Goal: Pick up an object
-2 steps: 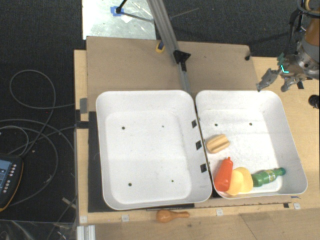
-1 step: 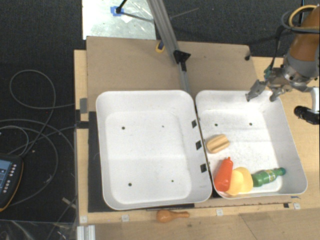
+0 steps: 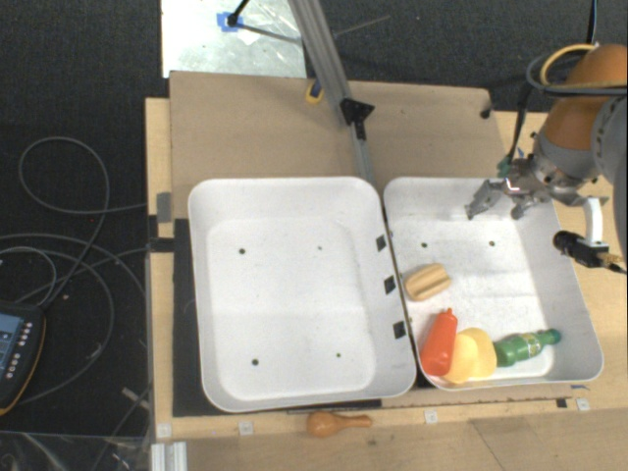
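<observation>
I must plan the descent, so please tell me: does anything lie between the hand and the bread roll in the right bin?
Nothing visible does. The hand hovers over the right bin's far end; bare white floor separates it from the bread roll.

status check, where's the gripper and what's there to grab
Gripper open, holding nothing, over right bin far end. Bread roll, ketchup bottle, yellow toy, green bottle near end. Nothing between.

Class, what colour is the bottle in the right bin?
Green bottle, seen in the camera view.
</observation>
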Motion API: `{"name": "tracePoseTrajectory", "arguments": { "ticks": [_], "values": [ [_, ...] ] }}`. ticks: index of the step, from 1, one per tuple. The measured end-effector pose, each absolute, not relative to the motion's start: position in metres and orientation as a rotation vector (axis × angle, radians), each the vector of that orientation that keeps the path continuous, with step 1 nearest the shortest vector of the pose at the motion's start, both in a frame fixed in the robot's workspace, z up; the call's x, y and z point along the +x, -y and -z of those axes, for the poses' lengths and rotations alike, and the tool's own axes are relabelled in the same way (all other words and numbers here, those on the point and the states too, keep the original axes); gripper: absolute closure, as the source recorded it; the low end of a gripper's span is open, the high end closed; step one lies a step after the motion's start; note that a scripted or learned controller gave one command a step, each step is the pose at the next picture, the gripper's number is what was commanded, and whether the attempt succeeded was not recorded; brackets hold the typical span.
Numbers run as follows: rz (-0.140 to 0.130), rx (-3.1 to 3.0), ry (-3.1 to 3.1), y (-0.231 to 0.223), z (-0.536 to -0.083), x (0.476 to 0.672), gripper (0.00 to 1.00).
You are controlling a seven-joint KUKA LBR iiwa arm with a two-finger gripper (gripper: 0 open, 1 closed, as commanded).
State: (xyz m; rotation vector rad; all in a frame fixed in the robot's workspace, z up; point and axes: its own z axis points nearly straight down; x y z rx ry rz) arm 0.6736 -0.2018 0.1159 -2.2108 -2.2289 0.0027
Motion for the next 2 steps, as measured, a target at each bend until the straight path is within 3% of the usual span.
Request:
{"name": "tracePoseTrajectory", "arguments": {
  "ticks": [1,2],
  "values": [
    [0.000,-2.213,2.231,0.201,-0.090,0.674,0.00],
    [0.003,-2.214,2.239,0.202,-0.104,0.676,1.00]
  ]
}}
